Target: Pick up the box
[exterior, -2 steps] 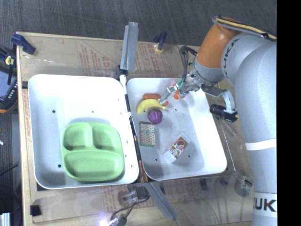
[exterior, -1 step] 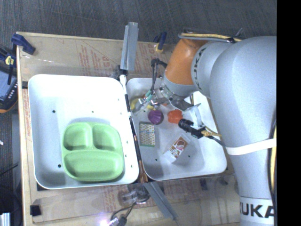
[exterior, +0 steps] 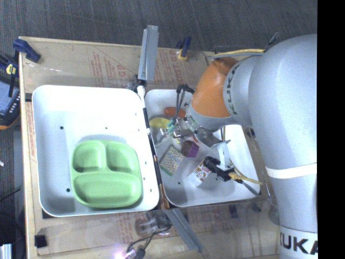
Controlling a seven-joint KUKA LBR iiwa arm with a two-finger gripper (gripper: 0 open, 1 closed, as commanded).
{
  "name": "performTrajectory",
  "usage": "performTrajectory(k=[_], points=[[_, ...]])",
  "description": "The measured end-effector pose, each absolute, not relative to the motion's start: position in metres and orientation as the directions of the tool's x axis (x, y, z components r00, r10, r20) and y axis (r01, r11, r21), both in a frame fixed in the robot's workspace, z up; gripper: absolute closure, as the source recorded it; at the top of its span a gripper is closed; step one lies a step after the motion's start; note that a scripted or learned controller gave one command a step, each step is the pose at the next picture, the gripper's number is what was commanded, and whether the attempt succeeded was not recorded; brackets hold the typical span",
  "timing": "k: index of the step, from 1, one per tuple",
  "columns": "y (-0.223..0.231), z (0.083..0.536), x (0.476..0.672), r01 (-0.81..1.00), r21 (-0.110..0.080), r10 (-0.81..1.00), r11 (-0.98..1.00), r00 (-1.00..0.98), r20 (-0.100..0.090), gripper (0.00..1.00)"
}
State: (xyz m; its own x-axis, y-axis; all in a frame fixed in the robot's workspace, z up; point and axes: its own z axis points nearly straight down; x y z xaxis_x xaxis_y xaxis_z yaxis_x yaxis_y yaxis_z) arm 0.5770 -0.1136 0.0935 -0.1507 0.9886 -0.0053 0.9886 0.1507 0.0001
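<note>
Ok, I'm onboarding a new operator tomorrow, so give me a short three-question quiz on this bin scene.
1. True or false: the green divided tray lies in the right bin.
2. Which bin does the gripper hang over? A) left bin B) right bin C) neither
3. Fill in: the patterned box lies near the right bin's ____ wall, left or right in the view.

Key: 1. False, it lies in the left bin. 2. B. 3. Left, close to the divide between the bins.
</note>
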Motion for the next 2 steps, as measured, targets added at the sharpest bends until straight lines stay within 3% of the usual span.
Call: performTrajectory(k=[1, 2], points=[[-0.197, 0.118, 0.580, 0.995, -0.002, 0.995, 0.101, -0.101, 0.001, 0.00], [-0.208, 0.092, 0.635, 0.982, -0.001, 0.982, 0.189, -0.189, 0.001, 0.00]])
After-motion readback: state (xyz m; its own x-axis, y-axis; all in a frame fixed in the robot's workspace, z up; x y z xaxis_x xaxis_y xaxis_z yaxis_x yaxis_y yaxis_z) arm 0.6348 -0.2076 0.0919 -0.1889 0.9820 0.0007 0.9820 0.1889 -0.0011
